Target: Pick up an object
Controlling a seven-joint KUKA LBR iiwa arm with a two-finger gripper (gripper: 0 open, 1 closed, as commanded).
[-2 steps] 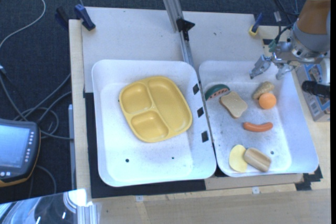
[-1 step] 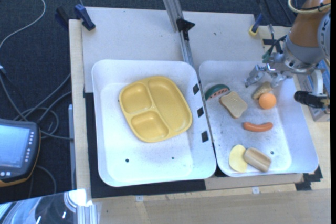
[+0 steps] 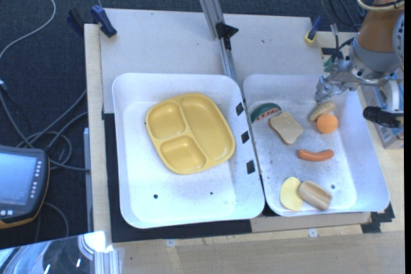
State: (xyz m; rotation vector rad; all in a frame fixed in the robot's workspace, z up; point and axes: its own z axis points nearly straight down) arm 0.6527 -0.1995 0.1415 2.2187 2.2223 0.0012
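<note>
**Gripper low in the right bin**

Two white bins sit side by side. The left bin (image 3: 128,138) holds a yellow divided plate (image 3: 189,133). The right bin (image 3: 366,157) holds toy foods: a bread slice (image 3: 286,128), an orange ball (image 3: 327,124), a sausage (image 3: 315,154) and a tan roll (image 3: 321,111). The gripper (image 3: 327,92) hangs just above that roll, near the bin's far right corner. I cannot tell how its fingers are set.

You see a mustard-yellow divided plastic plate (image 3: 189,133) in the speckled white left bin (image 3: 135,202) — beside it, an orange ball (image 3: 327,124), red-orange sausage (image 3: 315,154), tan bread slice (image 3: 286,128).
</note>
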